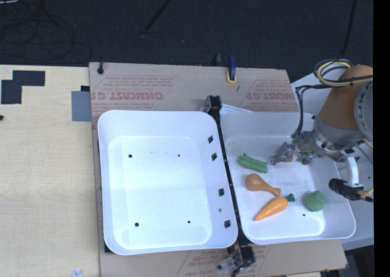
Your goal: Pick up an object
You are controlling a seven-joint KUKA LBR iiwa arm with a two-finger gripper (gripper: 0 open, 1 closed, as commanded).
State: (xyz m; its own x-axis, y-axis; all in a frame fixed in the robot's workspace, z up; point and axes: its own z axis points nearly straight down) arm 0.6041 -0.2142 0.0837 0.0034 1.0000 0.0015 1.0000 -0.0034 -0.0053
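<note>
Two bins (158,125), four toys.

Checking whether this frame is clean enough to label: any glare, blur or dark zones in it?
Camera view: even light on both white bins, no harsh glare; the green pod, orange carrot and green ball read sharply; the gripper is small and slightly soft; the background above the bench is very dark.

Upside-down red "CHEMCAST GP" on cardboard sheet (152,90)
</note>
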